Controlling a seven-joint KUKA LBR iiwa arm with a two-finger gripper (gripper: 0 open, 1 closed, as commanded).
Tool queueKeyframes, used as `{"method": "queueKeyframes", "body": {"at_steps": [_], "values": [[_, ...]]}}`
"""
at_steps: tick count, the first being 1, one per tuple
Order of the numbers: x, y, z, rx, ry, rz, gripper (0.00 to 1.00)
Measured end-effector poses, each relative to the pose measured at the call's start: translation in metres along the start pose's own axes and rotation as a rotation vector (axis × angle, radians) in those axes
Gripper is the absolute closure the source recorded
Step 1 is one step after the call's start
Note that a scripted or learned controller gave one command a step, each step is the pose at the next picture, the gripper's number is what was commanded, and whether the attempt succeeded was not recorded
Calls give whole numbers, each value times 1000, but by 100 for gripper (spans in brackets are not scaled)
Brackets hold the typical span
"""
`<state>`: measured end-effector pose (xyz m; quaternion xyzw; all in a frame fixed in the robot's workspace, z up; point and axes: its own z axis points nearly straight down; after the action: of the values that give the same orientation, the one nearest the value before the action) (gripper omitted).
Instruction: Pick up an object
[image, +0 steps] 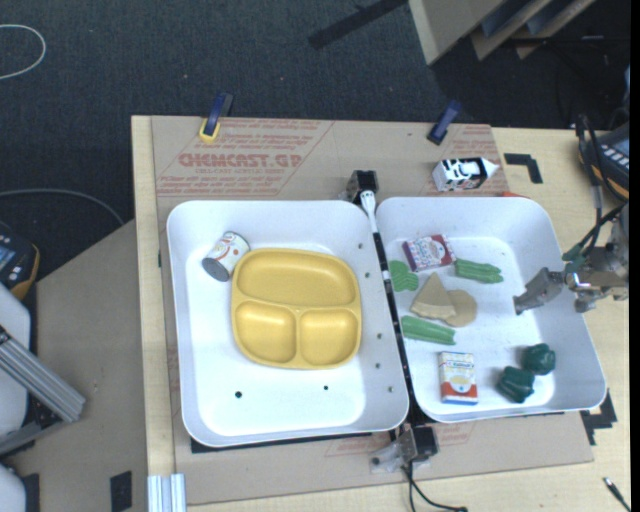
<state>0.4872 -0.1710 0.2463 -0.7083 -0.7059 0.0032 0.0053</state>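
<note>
The gripper (545, 287) reaches in low over the right bin (560, 392), near its right wall; whether its jaws are apart I cannot tell. Nearby lie 2 dark green peppers (527, 371); a tan wedge (445, 301) sits mid-bin.

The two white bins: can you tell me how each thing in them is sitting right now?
yellow tray: flat in the left bin, right side up.
small can: tipped on its side, touching the tray's corner.
snack packet: lying flat in the right bin.
tan piece: lying flat, mid-bin.
small carton: lying flat, label up.
dark green pepper: resting near the bin's right wall.
gripper: over the right bin's right side, holding nothing visible.
</note>
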Motion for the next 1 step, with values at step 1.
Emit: {"method": "queueKeyframes", "body": {"at_steps": [1], "values": [[0, 2, -6, -12, -3, -3, 0]]}}
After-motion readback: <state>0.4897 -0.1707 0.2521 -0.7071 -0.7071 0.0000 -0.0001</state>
